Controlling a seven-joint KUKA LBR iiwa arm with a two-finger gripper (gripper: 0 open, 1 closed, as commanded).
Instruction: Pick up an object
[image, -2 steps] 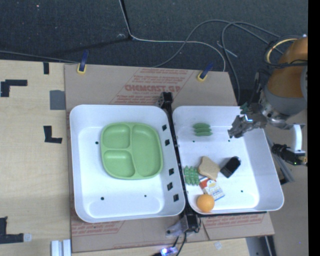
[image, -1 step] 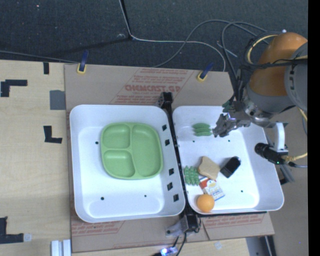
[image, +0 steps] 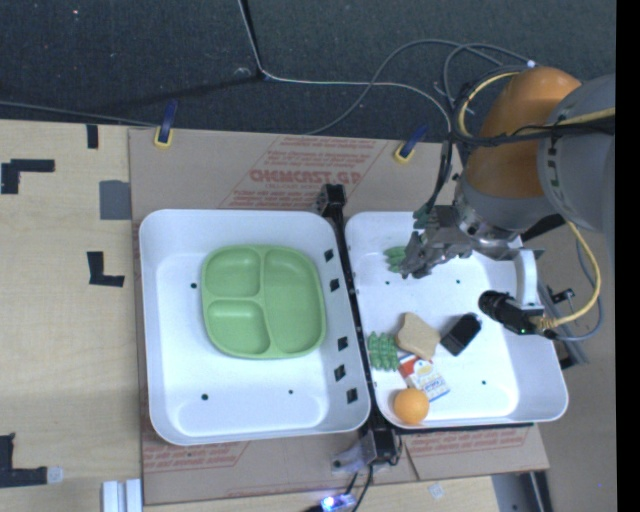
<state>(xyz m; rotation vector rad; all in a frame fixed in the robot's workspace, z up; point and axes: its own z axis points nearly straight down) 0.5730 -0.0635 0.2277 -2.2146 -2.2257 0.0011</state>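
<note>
1. The grey arm, with its orange band, is reaching in from the right and hanging over the far part of the right bin.
2. The tool is pointing down toward the far-left area of that bin; whether it is released or clenched cannot be told from this angle.
3. A small green object is lying on the bin floor just beside the tool, touching or nearly touching its left side; it is not clearly sitting between the tool's parts.
4. The other objects are lying nearer the camera, apart from the tool: a tan block near the bin's middle, and a black object just to its right.
5. A green leafy piece is resting by the bin's left wall, just left of the tan block.
6. A red-and-white packet is lying just below the tan block, and an orange ball is sitting near the bin's front edge, touching or just beside the packet.
7. The left bin is holding a green divided plate, lying flat near its middle, well apart from the tool.
8. Both bins are sitting side by side on a brown cardboard sheet spread on the desk.
</note>
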